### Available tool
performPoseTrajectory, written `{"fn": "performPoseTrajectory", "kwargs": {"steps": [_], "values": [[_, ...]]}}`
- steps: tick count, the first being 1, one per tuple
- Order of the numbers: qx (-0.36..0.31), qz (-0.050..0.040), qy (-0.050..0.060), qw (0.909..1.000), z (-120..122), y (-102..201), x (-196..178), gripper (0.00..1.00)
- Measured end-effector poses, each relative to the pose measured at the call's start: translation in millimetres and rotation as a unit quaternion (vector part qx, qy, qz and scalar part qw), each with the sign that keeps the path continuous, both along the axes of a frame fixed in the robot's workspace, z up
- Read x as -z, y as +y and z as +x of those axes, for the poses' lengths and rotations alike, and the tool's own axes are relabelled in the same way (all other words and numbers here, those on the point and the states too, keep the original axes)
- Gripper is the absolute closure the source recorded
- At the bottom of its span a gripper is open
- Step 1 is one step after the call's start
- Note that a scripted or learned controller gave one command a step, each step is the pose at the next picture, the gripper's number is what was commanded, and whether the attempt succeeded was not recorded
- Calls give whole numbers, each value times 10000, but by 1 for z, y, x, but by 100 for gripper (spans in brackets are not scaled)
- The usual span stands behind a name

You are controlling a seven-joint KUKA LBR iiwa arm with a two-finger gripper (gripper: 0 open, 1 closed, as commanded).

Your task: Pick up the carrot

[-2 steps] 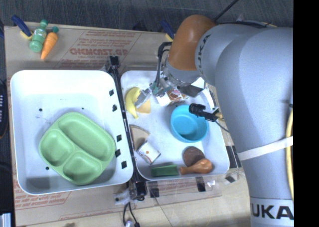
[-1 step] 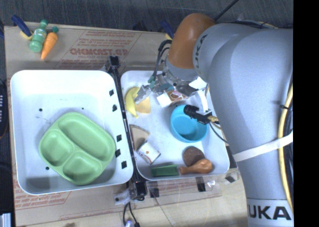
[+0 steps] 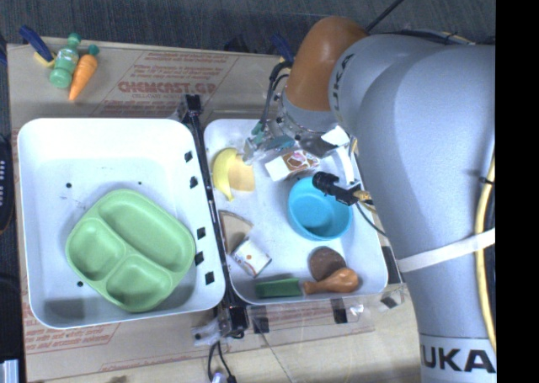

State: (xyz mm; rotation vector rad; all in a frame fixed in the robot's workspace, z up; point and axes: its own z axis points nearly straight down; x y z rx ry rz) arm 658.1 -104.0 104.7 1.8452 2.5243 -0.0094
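The hand [image 3: 263, 139] hangs low over the right bin's [image 3: 369, 248] upper left corner, just beside the banana [image 3: 229, 171]; whether it is wide or narrow I cannot tell. The carrot [image 3: 82, 73] lies on the desk [image 3: 168, 78] beyond the left bin [image 3: 42, 171], well apart from the hand.

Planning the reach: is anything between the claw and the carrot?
The claw is low in the right bin, near the banana. The carrot lies outside on the cardboard; the bin's back rim lies between.
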Motion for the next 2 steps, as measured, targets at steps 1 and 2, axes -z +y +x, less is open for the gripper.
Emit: {"fn": "performPoseTrajectory", "kwargs": {"steps": [1,2], "values": [[1052,57,25,9944,-2,19,-91,100],[2014,79,-2,9795,0,68,-229,100]]}}
